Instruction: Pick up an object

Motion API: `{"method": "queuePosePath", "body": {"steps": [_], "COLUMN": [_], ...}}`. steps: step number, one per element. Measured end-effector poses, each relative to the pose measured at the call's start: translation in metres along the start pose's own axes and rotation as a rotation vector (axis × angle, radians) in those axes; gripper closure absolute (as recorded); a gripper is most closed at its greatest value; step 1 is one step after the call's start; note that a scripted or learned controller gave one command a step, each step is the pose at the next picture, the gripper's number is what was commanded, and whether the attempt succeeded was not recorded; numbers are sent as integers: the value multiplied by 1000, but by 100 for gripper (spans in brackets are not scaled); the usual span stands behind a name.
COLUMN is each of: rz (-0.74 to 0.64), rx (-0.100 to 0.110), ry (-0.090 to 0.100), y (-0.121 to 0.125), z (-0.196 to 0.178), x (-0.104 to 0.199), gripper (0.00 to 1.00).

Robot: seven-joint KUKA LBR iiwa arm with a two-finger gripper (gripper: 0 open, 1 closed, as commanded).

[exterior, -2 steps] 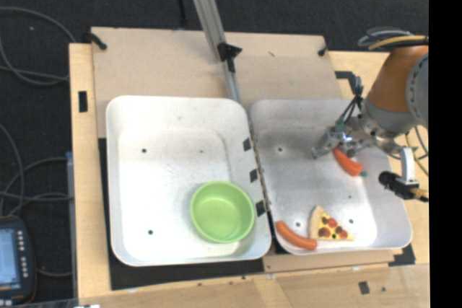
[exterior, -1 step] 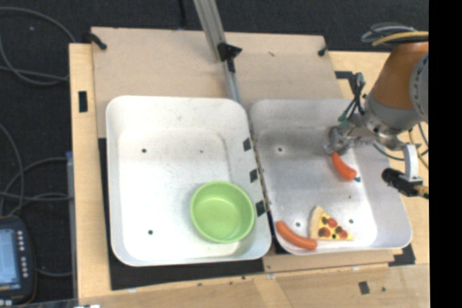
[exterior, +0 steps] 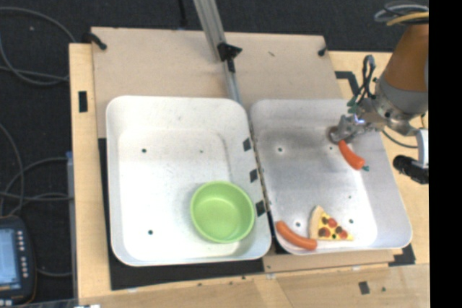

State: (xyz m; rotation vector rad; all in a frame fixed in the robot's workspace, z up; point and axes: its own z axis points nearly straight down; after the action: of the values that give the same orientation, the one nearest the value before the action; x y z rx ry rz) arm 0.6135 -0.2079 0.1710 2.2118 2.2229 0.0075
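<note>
Nearest the camera, along the near edge of the right bin [exterior: 375,223], lie a hot dog toy [exterior: 295,235] and a pizza slice toy [exterior: 329,225]; hot dog is at the near-left corner, angled, pizza slice just right of it, the two close but whether they touch is unclear. Left bin [exterior: 144,155] holds a green bowl [exterior: 222,210], upright, in its near-right part, near the divide between bins. The two bins sit side by side, edges meeting in the middle. Grey arm [exterior: 404,83] with orange band comes in from the right, over the far-right part of the right bin. Gripper [exterior: 345,135] points down and left, low over the bin floor. An orange carrot toy [exterior: 351,154] with a small green tip sits tilted right at the gripper's tip, its upper end at the fingers and its lower end pointing near-right. Carrot's top looks pinched at the fingertips, but the view is small and blurry there, so claw state: cannot tell for sure whether it is pinching the carrot or just touching it. A metal pole [exterior: 206,3] slants in from the far side toward the junction of the bins. Cardboard sheet [exterior: 166,61] lies under the far side of the bins.
</note>
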Motion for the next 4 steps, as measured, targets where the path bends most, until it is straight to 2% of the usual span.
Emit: {"method": "queuePosePath", "body": {"steps": [2, 4], "rz": [0, 0], "rx": [-1, 7], "ry": [-1, 0], "y": [-1, 6], "z": [-118, -101], "x": [-6, 86], "gripper": [100, 100]}}
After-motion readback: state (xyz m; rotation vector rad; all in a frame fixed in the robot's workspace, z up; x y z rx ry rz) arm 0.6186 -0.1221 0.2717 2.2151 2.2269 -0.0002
